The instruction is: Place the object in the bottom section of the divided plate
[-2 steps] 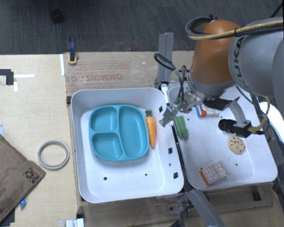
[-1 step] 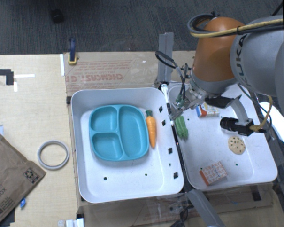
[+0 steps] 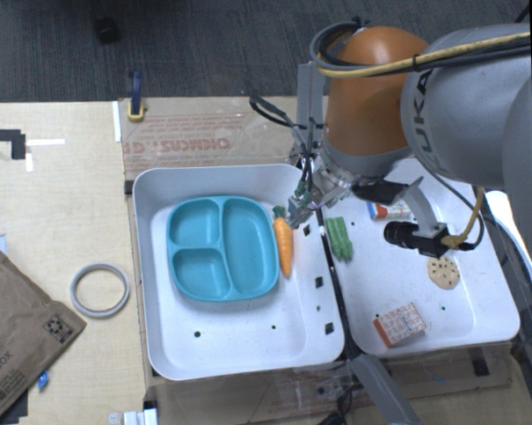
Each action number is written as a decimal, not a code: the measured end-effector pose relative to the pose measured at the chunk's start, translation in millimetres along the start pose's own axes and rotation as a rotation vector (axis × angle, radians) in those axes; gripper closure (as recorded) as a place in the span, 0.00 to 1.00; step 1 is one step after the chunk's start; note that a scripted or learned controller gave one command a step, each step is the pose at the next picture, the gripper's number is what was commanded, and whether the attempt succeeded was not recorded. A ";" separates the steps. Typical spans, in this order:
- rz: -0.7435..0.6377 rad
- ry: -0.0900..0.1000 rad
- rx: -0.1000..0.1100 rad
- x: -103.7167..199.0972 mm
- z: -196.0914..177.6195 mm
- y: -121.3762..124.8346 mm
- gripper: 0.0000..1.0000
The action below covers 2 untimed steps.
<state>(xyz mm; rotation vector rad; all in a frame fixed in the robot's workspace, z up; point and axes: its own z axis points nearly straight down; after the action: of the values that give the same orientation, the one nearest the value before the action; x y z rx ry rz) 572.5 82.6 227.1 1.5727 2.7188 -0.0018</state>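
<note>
Plate: blue divided plate (image 3: 222, 249) lies in the left bin (image 3: 166, 344), toward its far half; all three sections look bare.
Object: toy carrot (image 3: 284, 246), lying lengthwise just beside the plate's right rim, on the bin floor between the plate and the bin's right wall; green top points far.
Pincer: pincer (image 3: 301, 204) hangs right at the carrot's green end; tips are small and cluttered, so released or clenched cannot be told, and no grasp is visible.
Right bin: right bin (image 3: 495, 325) bears a green block (image 3: 339, 237), a round cracker (image 3: 443, 273), a small printed box (image 3: 399, 324) and a tube (image 3: 391, 211).
Table: a tape ring (image 3: 99, 288) sits left of the bins.
Progress: judged early; carrot not yet on the plate. Left to do: secure it, lift, carry left, set it in the near section.
</note>
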 end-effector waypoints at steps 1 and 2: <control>-0.242 -0.001 -0.002 0.5 -27.2 29.8 1.00; -0.417 -0.003 -0.003 -41.5 -34.0 66.1 1.00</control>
<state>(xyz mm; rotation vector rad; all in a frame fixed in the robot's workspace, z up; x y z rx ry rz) 650.5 79.5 261.1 0.9754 2.9822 -0.0005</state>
